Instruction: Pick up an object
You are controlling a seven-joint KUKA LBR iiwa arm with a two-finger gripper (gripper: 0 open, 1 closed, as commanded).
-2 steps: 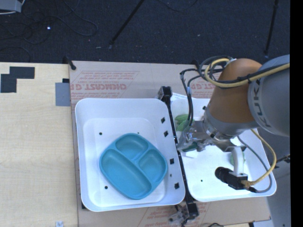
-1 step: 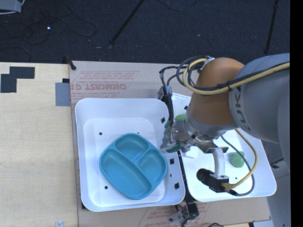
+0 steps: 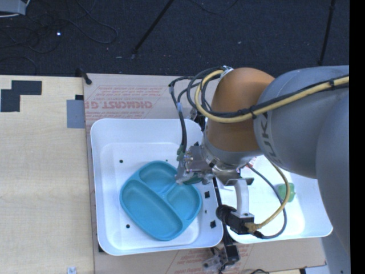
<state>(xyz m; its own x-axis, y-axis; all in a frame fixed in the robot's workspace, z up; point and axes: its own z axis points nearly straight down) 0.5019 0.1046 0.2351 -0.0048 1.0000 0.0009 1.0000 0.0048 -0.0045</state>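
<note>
Over blue plate point(image 3: 161, 201), tool point(image 3: 188, 177)

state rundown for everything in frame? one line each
blue divided plate: lying flat in the left bin, right way up.
left bin: holds the blue divided plate.
claw: low over the plate's upper right rim; grip unclear.
green object: in the right bin, mostly hidden behind the arm.
right bin: largely covered by the arm.
</note>
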